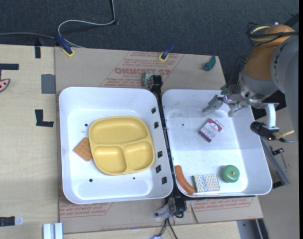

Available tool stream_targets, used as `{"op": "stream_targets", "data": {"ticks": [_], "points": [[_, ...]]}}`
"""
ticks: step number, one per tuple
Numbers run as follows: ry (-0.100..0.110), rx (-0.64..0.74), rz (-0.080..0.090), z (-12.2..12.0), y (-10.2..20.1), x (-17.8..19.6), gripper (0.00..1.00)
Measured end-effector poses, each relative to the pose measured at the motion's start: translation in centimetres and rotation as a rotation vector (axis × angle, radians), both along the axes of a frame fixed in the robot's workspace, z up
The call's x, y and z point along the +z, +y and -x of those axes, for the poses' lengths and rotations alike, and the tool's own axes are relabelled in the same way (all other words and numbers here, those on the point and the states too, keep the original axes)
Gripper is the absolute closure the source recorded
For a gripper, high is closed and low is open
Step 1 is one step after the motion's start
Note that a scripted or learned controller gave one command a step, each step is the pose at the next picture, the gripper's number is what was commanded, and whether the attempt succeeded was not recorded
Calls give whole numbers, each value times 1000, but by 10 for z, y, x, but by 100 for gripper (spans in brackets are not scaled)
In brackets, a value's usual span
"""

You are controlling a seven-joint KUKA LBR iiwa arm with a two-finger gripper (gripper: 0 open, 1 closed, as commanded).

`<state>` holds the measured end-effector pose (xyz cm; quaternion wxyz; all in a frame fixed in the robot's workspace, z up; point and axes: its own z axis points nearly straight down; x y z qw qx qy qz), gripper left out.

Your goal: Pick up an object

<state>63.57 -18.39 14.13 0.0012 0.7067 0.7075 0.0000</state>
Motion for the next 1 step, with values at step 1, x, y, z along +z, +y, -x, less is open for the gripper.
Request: {"op": "stream_targets", "data": {"ticks": [1], "points": [[-10,0,-1,50,-8,-51,0]]}}
